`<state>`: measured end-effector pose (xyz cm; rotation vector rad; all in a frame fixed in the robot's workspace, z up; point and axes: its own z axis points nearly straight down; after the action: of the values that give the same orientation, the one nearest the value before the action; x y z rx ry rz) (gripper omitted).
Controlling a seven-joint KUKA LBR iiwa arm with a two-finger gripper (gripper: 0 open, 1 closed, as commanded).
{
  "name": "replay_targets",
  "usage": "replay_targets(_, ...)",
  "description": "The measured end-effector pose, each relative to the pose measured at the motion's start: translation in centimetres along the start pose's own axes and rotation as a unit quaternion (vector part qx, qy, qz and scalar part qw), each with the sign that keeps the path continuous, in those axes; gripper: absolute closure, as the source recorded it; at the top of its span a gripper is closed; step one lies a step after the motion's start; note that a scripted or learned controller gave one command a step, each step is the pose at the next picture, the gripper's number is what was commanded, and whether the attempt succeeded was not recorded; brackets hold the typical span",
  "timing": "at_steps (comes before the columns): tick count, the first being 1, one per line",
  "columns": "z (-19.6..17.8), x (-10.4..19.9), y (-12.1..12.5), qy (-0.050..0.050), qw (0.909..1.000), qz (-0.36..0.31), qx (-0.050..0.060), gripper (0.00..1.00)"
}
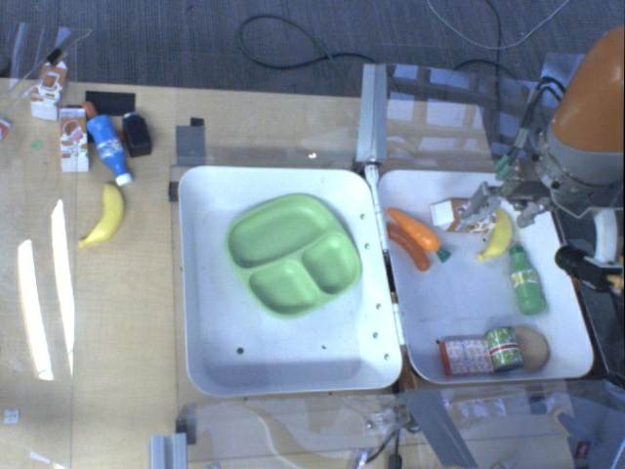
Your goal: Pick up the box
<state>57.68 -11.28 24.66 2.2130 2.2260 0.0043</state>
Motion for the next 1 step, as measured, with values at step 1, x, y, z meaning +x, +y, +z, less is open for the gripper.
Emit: replay_targets(1, 10.91, 1.73, -5.79, 0.0, 0.9976, -0.069, 0.0, 0.0)
